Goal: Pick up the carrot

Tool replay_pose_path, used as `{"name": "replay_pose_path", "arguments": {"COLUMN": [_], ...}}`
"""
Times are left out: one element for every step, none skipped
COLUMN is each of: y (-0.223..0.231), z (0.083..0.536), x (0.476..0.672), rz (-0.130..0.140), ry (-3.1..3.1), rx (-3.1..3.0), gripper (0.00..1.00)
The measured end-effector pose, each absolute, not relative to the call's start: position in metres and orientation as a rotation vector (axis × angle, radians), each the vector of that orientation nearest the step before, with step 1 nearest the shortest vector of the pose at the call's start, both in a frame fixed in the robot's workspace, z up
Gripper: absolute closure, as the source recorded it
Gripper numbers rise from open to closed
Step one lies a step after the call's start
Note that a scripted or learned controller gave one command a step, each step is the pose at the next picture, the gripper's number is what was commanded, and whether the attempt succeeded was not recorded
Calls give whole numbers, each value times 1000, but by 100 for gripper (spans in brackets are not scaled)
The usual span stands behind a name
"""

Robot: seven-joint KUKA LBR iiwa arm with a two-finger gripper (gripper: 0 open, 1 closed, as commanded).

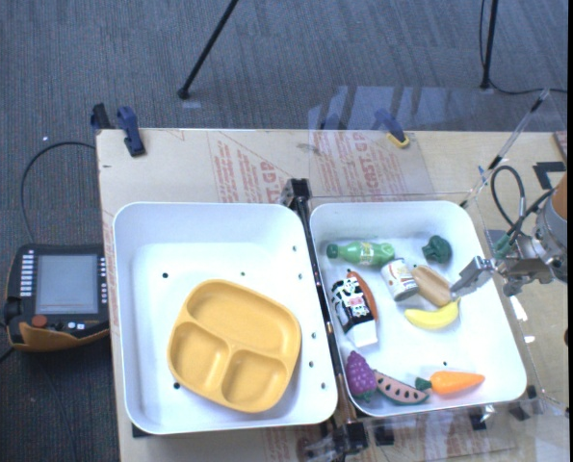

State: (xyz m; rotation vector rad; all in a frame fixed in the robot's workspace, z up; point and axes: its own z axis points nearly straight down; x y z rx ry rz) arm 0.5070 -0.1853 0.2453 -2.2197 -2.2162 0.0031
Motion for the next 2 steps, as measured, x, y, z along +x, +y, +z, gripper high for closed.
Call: {"name": "replay_pose_path", "arguments": {"y": [-201,-211], "z": [142,84], "x": [476,475], "rz": [5,-2], "ry": [-2441,-2745], "rx": [-1955,-1514], "gripper": [0,0]}}
